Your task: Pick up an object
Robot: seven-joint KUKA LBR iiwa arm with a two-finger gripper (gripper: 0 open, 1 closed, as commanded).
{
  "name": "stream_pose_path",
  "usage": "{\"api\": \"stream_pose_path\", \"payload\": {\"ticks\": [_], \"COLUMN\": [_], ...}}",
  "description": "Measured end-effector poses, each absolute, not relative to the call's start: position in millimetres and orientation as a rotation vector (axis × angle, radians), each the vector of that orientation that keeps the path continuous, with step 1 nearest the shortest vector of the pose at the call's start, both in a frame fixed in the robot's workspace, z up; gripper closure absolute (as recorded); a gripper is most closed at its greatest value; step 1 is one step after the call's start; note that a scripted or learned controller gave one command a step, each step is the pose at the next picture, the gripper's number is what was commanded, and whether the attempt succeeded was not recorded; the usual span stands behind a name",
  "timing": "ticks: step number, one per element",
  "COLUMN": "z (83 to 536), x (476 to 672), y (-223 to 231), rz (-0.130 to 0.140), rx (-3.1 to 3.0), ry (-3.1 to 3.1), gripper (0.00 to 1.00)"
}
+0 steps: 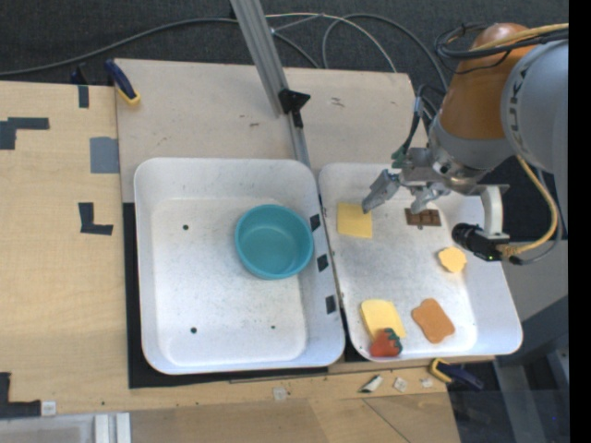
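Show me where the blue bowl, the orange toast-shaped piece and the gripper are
blue bowl point(273, 240), camera view, on its inner floor.
orange toast-shaped piece point(432, 320), camera view, on the middle of its top face.
gripper point(403, 193), camera view, midway between its fingertips.

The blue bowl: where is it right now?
The blue bowl sits in the left bin, toward its right wall, across the divide from the yellow square piece in the right bin.

The bench point(203, 118) bears two white bins point(157, 247).
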State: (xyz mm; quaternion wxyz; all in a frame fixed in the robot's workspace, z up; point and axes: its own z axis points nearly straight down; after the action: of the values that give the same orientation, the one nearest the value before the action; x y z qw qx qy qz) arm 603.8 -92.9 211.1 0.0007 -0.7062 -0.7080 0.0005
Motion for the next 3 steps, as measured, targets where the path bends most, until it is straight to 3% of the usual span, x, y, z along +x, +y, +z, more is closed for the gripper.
{"api": "stream_pose_path", "payload": {"ticks": [1, 3], "z": [211.2, 123.2], "x": [603.8, 600.2], "y": [-93.0, -92.1], "rz": [0.002, 0.007], "rx": [-2.218, -2.216], "ry": [-2.223, -2.220], "gripper": [0.00, 0.00]}}
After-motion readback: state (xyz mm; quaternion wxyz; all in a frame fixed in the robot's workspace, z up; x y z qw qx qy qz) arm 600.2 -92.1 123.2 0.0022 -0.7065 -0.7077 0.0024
